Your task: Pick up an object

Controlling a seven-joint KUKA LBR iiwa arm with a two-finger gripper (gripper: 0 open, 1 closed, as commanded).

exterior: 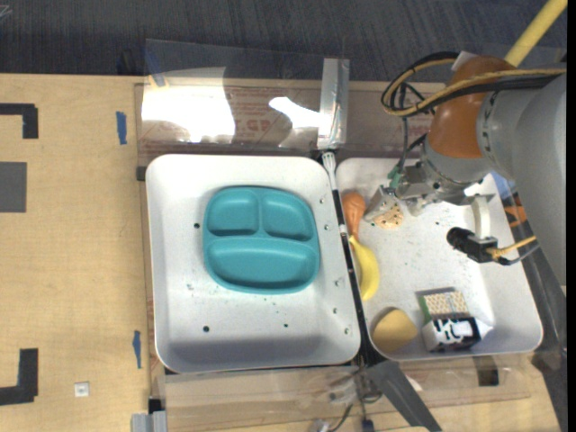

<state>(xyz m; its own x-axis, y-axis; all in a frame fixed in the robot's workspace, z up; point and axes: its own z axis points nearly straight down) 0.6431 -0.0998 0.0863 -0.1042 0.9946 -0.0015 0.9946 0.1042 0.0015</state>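
- Left bin [171,331]: holds a teal divided plate [261,239], lying flat near the middle. It is well apart from my claw and across the wall between the bins, so I judge it a poor target.
- Right bin [504,304]: all the small items lie here, and I am working over its far half.
- Orange piece [355,210]: lies against the bin's left wall with its long axis running along that wall. It is near the claw, on its left.
- Banana [365,270]: just below the orange piece and also along the left wall, its long axis about parallel to the wall.
- Lump [388,216]: pale, speckled and compact, with no clear long axis. It sits just beside the claw, to its lower left, and is the nearest item, so I judge it the likely pick.
- Claw [405,196]: low over the far-left part of the right bin. I cannot tell whether it is released or clenched, and nothing is visibly held.
- Next move, as a judgement: a short shift toward the lower left, then down onto the lump. The risk is nudging the orange piece.
- Ball [393,328], box [437,302] and black-and-white pack [453,332]: grouped at the near edge, well apart from the claw.
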